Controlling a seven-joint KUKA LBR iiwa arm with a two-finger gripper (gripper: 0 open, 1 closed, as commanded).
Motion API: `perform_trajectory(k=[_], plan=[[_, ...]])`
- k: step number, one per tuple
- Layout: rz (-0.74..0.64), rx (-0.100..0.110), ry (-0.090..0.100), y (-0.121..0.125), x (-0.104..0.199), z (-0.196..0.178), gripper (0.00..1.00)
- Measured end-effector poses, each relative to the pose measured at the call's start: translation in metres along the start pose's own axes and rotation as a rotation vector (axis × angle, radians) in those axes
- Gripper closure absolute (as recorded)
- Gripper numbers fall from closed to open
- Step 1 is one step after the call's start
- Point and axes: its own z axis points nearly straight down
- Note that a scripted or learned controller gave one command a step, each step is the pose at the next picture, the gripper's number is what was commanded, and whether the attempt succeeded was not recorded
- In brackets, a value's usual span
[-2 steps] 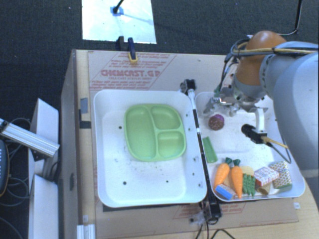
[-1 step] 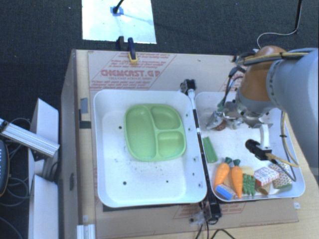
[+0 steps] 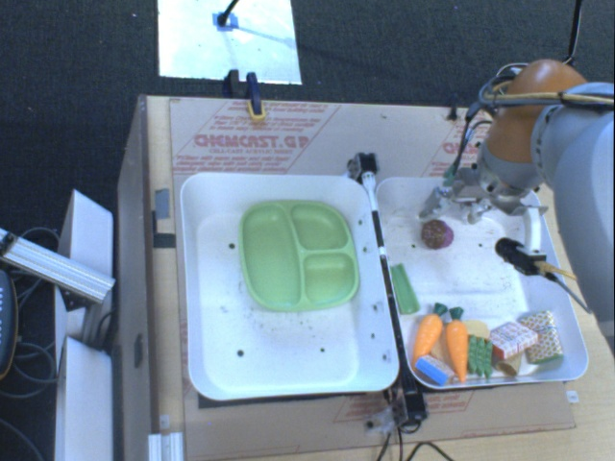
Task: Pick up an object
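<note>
In the right bin (image 3: 480, 275) a dark red round thing (image 3: 437, 233) lies near the back left corner. My gripper (image 3: 454, 206) hangs just above and behind it, at the bin's back edge, open with nothing between its fingers. Along the front of the same bin lie two orange carrots (image 3: 428, 334) (image 3: 455, 348), a blue block (image 3: 432, 370), a dark green ridged piece (image 3: 479, 356) and two checkered blocks (image 3: 512, 338) (image 3: 543, 337). A flat green strip (image 3: 404, 288) rests against the bin's left wall.
The left bin (image 3: 216, 353) holds a pale green divided plate (image 3: 296, 255). A black rail (image 3: 381, 257) runs between the two bins. The grey arm (image 3: 577, 161) comes in over the right bin's back right corner.
</note>
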Motion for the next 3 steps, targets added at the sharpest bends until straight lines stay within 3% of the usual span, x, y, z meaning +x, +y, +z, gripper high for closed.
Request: perform_trajectory(k=[1, 2, 3], plan=[[-0.005, -0.003, -0.001, 0.001, 0.001, -0.011, 1.0], [-0.006, -0.002, -0.001, 0.001, 0.001, -0.011, 0.0], [-0.001, 0.003, 0.002, -0.057, 0.025, 0.001, 0.0]])
